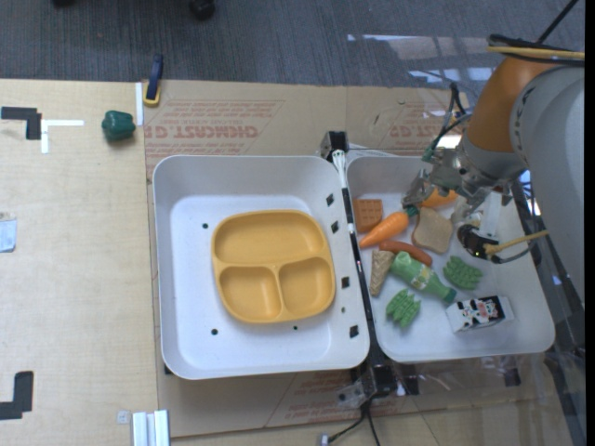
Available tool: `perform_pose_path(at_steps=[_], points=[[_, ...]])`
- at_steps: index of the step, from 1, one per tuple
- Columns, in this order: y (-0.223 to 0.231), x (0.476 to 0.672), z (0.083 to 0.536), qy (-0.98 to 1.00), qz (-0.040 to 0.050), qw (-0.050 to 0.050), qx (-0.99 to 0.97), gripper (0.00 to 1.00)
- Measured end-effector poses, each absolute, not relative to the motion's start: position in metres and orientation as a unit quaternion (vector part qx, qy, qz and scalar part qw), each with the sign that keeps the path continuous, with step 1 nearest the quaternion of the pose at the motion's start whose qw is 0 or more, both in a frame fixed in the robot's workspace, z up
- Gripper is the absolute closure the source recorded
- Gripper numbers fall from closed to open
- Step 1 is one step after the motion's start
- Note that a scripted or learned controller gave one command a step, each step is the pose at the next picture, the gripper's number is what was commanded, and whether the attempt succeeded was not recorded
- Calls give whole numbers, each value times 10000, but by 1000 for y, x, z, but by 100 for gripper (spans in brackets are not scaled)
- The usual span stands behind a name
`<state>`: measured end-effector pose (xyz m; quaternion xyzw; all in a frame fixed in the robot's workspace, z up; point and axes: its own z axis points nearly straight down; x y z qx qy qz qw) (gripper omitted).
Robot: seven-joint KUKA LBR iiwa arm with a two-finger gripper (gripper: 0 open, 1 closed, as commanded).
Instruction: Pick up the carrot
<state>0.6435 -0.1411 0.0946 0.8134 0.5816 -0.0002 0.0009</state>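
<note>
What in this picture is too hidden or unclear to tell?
- Gripper: its fingers merge with the clutter under it in the camera view; open or shut is unclear.
- Carrot: its thick end lies right by the gripper; contact is unclear.
- Bread slice: its top is covered by the wrist.
- Small box: print too small to read.
- Arm: cut off by the right edge.

Orange tapered carrot in the right shallow white plastic bin, beside green leafy toy vegetables and a black-and-white patterned carton. Mustard-yellow three-compartment tray fills the left white bin. Far left, a dark green lump on pale wood.
</note>
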Motion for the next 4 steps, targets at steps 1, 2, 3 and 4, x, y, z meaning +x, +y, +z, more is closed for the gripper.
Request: perform_pose_path(at_steps=[1,2,3,4], points=[[-141,645,105,5840,-6,33,8118,100],[-141,644,105,5844,-9,32,8115,0],[-204,662,104,4865,32,1,8737,0],[-195,638,92,3985,-22,-14,9172,0]])
